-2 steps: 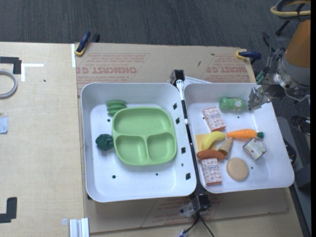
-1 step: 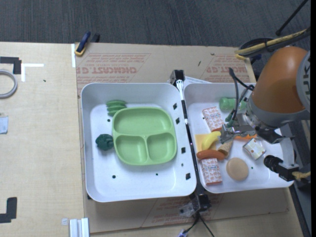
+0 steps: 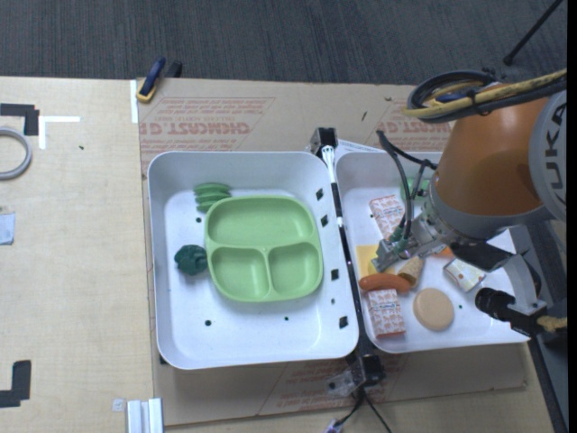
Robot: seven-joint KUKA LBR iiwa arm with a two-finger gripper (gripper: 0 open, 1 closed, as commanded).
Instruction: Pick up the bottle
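Observation:
My gripper (image 3: 393, 249) is down inside the right bin (image 3: 451, 342), at its left-middle, just above a yellow cheese slice (image 3: 364, 258) and an orange sausage (image 3: 385, 282). A small tan, cork-like piece (image 3: 412, 267) lies right beside the gripper tip. The arm's orange wrist (image 3: 491, 165) covers much of the bin's upper right. A sliver of something green (image 3: 411, 188) peeks out from behind the arm; I cannot tell whether it is the bottle. No clear bottle shape shows elsewhere in the bin.
The right bin also holds two red-and-white snack packets (image 3: 387, 213) (image 3: 385, 313), a round tan bun (image 3: 434, 309) and a white block (image 3: 463, 276). In the left bin (image 3: 243, 355) are a green divided plate (image 3: 264, 246), a pea pod (image 3: 213, 194) and broccoli (image 3: 190, 259).

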